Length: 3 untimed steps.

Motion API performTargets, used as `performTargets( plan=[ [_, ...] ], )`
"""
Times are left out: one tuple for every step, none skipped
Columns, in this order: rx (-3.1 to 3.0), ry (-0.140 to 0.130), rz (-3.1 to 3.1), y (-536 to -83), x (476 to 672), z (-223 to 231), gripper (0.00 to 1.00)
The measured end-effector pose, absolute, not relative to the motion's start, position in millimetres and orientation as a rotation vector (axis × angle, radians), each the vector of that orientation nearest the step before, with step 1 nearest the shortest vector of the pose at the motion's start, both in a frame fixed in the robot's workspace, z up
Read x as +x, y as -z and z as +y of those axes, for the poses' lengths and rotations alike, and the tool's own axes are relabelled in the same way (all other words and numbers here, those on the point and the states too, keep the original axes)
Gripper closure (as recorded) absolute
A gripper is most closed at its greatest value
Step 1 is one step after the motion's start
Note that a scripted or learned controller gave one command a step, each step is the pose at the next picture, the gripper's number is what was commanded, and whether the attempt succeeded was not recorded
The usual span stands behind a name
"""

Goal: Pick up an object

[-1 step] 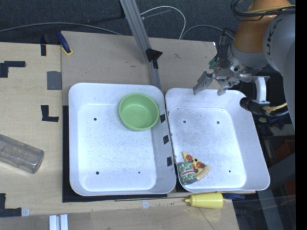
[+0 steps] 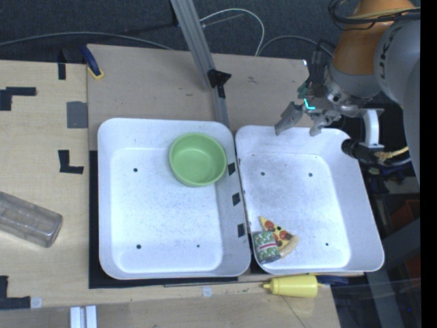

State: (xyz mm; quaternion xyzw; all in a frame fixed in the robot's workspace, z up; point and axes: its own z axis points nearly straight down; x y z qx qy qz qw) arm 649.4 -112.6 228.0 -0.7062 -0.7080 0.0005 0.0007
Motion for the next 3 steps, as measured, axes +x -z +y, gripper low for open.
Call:
performTargets(
  plan=[
    [-2.214, -0.009, -2.222, -164.4, 650.8, -106.5, 0.00],
    [-2.217, -0.009, -2.220, -104.7, 646.2, -114.7, 0.00],
    [-2.219, -0.004, -2.224, -87.9, 646.0, -114.0, 0.00]
  ],
)
